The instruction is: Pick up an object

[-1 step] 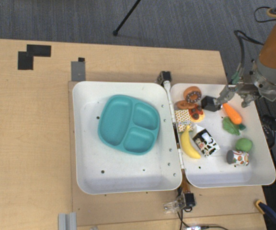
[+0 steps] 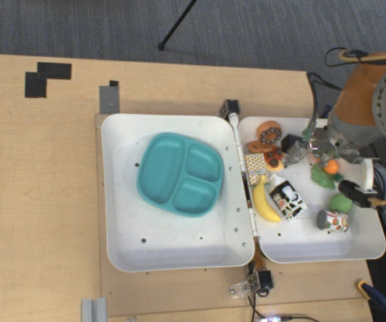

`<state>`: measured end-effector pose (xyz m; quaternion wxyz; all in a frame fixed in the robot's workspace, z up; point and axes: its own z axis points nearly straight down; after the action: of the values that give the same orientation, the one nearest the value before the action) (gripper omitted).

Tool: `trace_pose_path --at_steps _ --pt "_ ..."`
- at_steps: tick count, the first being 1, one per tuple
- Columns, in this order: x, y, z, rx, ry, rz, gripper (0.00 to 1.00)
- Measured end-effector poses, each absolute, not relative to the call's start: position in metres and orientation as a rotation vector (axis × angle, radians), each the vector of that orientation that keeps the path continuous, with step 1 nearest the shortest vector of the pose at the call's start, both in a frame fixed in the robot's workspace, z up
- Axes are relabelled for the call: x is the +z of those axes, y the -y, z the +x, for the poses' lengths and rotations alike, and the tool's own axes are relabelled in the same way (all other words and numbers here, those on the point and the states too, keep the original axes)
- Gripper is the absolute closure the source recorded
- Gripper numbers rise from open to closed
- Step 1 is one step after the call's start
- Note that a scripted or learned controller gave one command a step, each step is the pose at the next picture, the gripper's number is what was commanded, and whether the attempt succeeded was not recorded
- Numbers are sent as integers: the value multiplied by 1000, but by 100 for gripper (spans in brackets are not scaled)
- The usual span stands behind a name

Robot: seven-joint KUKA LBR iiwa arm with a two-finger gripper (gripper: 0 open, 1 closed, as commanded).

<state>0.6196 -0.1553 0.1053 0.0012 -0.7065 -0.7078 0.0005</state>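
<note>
Nearest the camera, in the right white bin (image 2: 354, 250), a small grey and red mug-like object (image 2: 333, 221) lies on its side beside a green round piece (image 2: 341, 203). A yellow plastic banana (image 2: 265, 203) touches a black-and-white printed block (image 2: 287, 199). The left white bin (image 2: 122, 247) holds a teal divided plastic tray (image 2: 180, 173). Farther back, an orange ball (image 2: 331, 168) and green leafy toy (image 2: 322, 177) sit under the gripper (image 2: 315, 146), whose finger state I cannot tell. A brown doughnut-shaped toy (image 2: 269, 132) lies at the far rim.
</note>
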Motion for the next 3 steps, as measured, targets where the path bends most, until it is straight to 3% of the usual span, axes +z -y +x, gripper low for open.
trace_pose_path --at_steps 1,2,3 --pt "87 122 519 -7 2227 -2224 0" --pt "85 124 642 -4 2229 -2218 0" --pt "97 124 644 -7 2237 -2215 100"
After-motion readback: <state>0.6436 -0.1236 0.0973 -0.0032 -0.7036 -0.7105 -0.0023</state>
